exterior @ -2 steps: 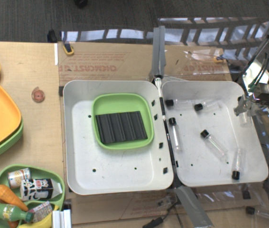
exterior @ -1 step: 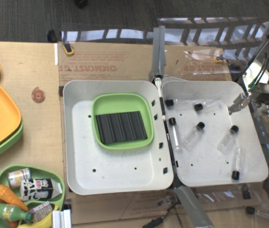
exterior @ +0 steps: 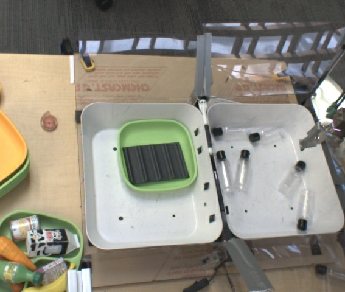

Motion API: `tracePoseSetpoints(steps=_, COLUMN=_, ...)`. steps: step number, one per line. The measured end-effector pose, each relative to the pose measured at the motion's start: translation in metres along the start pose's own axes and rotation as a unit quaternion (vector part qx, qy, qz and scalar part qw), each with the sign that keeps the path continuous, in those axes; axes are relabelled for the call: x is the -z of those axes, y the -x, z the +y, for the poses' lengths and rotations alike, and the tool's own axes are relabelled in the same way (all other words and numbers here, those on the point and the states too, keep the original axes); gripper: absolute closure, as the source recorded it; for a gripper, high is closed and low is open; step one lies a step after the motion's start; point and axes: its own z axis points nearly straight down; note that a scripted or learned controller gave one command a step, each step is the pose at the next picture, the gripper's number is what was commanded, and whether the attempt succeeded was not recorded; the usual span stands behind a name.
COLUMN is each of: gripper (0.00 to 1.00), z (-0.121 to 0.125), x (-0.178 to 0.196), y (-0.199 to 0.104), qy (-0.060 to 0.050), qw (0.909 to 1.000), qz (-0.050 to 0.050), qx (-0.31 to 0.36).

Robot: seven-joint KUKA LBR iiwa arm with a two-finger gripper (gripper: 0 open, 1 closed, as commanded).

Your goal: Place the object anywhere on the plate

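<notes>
Little of the robot shows. A grey metal gripper part [exterior: 314,137] with thin dark cables sits at the right edge.

The cardboard sheet [exterior: 137,81] behind the bins bears upside-down red print reading "CHEMCAST".

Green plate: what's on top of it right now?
A dark ribbed mat lies flat on the green plate in the left bin. The plate's middle beneath the mat is covered.
</notes>
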Motion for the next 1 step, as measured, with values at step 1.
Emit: tracePoseSetpoints(steps=1, gripper=0.0, z=-0.0113, x=-0.0098, y=-0.0205, qy=0.0, qw=0.9994, qz=0.001, qx=-0.034)
